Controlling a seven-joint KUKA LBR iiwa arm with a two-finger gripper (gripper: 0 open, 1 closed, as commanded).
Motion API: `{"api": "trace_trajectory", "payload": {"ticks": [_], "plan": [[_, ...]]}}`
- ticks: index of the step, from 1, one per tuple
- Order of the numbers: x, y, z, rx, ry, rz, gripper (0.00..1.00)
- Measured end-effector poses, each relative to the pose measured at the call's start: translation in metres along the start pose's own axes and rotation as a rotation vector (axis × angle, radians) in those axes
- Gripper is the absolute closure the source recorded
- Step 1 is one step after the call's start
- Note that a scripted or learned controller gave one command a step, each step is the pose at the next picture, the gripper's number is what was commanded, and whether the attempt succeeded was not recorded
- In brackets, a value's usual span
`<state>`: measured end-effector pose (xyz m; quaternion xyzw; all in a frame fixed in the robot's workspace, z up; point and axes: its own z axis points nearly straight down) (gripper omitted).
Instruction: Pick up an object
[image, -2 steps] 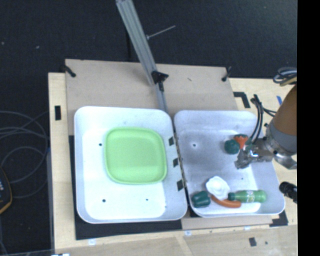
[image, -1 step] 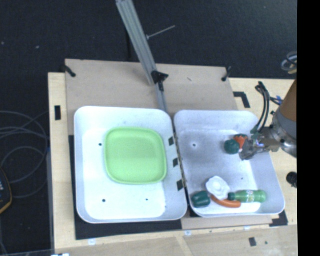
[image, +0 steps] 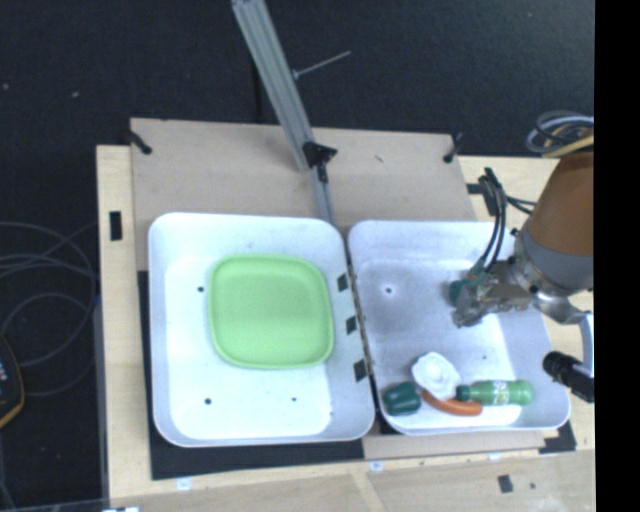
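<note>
A: Objects sit low in the right bin (image: 400, 250): a dark green cap (image: 402, 399) at about 7 o'clock, a white lump (image: 436, 371) just beside it toward 5, an orange stick (image: 452, 405) lying under that, and a green bottle (image: 496, 392) on its side at about 5 o'clock.

B: Touching each other?

A: The stick runs from near the cap to the bottle's neck end, and the white lump rests against it. More than that I cannot tell.

B: And the claw?

A: The gripper (image: 466, 305) hangs over the right bin at about 3 o'clock, well apart from that cluster. A teal bit shows at its tip, but the picture is too blurred to say whether the claw is spread or closed, or whether anything sits in it.

B: The arm?

A: Grey, with the orange band (image: 570, 205), coming in from 3 o'clock, cables looped above it.

B: Left bin (image: 170, 300)?

A: A light green plate (image: 271, 310) lies flat near its centre, a little toward 12.
</note>
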<state>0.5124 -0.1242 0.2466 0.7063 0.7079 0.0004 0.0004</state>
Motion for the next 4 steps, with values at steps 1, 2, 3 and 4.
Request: {"api": "trace_trajectory", "payload": {"ticks": [1, 2, 3, 4], "plan": [[0.05, 0.002, 0.01, 0.001, 0.0, -0.001, 1.0], [0.104, -0.006, 0.017, 0.001, 0.001, -0.001, 1.0], [0.155, -0.013, 0.006, 0.0, 0.001, -0.002, 1.0], [0.203, -0.007, -0.001, 0.0, 0.001, -0.001, 1.0]]}}
